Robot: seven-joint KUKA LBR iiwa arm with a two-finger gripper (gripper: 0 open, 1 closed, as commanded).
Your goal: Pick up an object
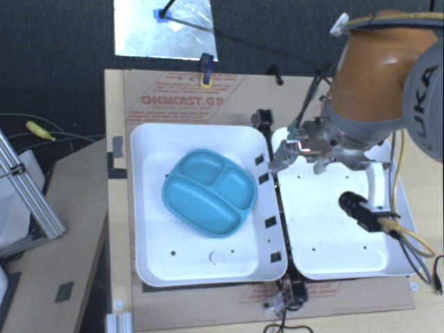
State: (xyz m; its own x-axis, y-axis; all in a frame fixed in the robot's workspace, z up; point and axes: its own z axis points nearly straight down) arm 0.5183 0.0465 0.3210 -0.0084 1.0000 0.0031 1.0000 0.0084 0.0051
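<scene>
1. Camera view, fixed above the bench (166, 96): two shallow white bins side by side, left bin (149, 186) and right bin (347, 255).
2. Item: blue divided plate (208, 191), lying flat near the middle of the left bin, three compartments facing up. Its long axis runs from upper left to lower right.
3. Item: small clear round thing (218, 258) (too faint to identify), on the left bin's floor below the plate.
4. Arm (378, 75): grey with orange band, reaching in from the right, over the right bin's upper part.
5. Tool (295, 148): hangs above the divider between the bins, at the right bin's upper left corner. Whether it is released or clenched cannot be told; nothing is seen in its grasp.
6. Key relation: the plate lies to the left of the tool and slightly lower in the frame, apart from it, across the divider. Judgement: the coming move would need a shift leftward over the plate's near rim before descending.
</scene>
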